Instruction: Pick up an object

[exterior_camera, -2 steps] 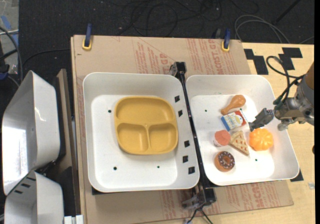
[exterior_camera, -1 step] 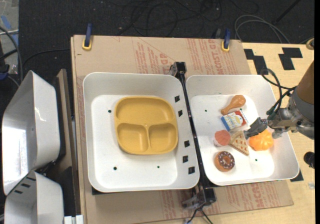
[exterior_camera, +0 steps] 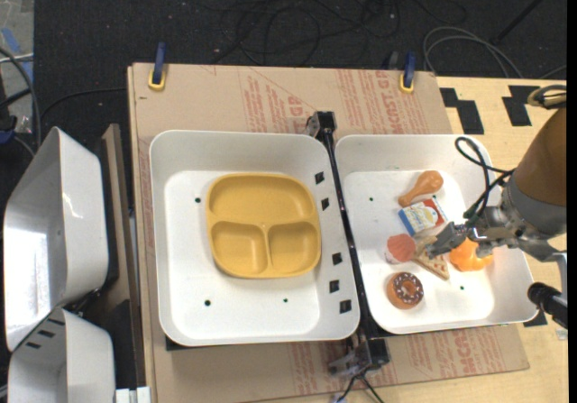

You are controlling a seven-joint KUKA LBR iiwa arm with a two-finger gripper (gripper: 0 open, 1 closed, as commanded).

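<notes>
End effector (exterior_camera: pixel 451 243) sits low in the right bin (exterior_camera: pixel 469 315), w/ the grey arm and orange band (exterior_camera: pixel 545 167) coming in from the view's right edge. Can't tell from this angle how it's set or whether it has anything.

Right at its tip: a tan wedge-shaped piece (exterior_camera: pixel 435 263), touching or just under the tip, can't tell which. Just to the tip's right, an orange object (exterior_camera: pixel 469 257), partly hidden by the wrist. Just left of the tip, a red-pink round piece (exterior_camera: pixel 400 248). Just beyond that, toward the bin's far side, a small box w/ blue, white and red print (exterior_camera: pixel 424 215). Further up from the box, an orange drumstick-shaped toy (exterior_camera: pixel 424 185). Below-left of the tip, nearer the bin's front edge, a brown donut w/ sprinkles (exterior_camera: pixel 406 289), apart from the wedge.

Well left of the end effector, past the black divider, the left bin (exterior_camera: pixel 180 302) holds a yellow 3-compartment tray (exterior_camera: pixel 264 224).

Both bins rest on the cardboard-covered worktop (exterior_camera: pixel 270 90), w/ two clamps at its far edge.
</notes>
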